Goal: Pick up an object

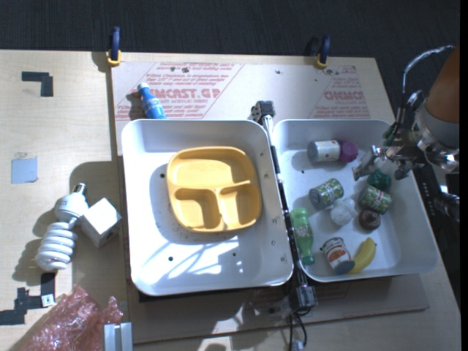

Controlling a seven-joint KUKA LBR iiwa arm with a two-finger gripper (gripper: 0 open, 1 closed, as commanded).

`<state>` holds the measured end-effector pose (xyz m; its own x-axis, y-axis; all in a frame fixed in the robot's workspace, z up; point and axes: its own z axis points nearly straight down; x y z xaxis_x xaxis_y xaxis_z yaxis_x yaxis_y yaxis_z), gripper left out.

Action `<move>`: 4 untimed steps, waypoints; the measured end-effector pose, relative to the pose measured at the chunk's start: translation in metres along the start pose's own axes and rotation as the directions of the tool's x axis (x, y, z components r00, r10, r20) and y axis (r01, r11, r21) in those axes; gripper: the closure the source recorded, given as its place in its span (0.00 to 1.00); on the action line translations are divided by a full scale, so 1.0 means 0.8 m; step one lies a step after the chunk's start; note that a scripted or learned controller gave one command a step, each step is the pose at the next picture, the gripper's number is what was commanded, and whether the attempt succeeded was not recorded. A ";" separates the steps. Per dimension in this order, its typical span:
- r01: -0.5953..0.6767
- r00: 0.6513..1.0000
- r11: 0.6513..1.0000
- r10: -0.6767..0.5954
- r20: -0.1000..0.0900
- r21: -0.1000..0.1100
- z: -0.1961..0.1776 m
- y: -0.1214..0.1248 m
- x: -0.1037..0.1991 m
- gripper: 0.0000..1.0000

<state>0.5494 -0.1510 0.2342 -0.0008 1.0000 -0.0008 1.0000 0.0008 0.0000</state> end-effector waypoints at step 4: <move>0.003 1.000 1.000 -0.003 0.001 -0.002 0.101 0.137 -0.037 0.00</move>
<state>0.6593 -0.1807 0.1538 -0.0033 1.0000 -0.0018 1.0000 0.0033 0.0018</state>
